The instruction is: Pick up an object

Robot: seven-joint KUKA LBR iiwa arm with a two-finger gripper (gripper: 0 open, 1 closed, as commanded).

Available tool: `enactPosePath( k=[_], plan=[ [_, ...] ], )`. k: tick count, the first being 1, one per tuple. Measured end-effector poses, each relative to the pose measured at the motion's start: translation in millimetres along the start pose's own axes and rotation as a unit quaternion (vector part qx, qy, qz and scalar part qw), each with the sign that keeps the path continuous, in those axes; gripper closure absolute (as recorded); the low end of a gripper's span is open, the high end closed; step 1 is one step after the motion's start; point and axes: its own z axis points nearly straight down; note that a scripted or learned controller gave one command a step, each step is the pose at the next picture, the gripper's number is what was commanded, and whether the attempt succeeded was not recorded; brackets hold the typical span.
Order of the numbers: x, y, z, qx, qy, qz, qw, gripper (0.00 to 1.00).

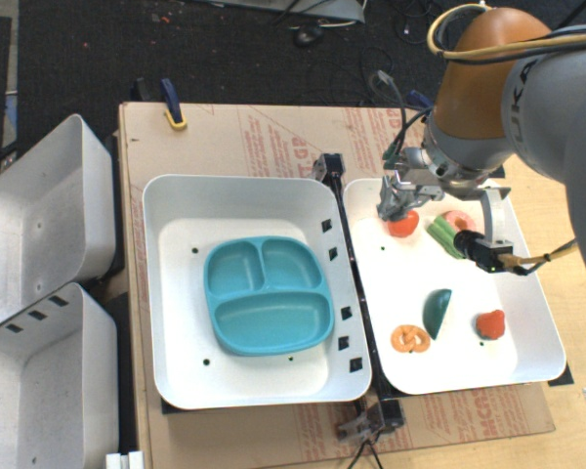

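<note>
grey arm [557, 86], orange band [479, 66]

1. The scene is lit evenly and brightly from above; the two shallow white plastic bins [249, 391] are rendered almost without shading.
2. Only soft, short shadows are cast, notably beneath the teal compartmented plastic tray [270, 294] lying in the left bin.
3. A broad highlight is seen on the glossy orange band of the arm [479, 66], above the right bin.
4. The dark floor beyond the bins is left dim and slightly grainy.
5. Focus is held throughout; fine detail is softened by low resolution.
</note>
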Motion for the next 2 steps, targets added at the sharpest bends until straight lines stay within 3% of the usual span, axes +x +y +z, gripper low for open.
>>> enactPosePath(
  k=[1,2],
  plan=[
    [55.1,15.9,9.0,-0.001,0.0,0.0,1.0,1.0],
    [110.4,25.6,-5.6,-0.002,0.001,0.0,1.0,1.0]
  ],
)
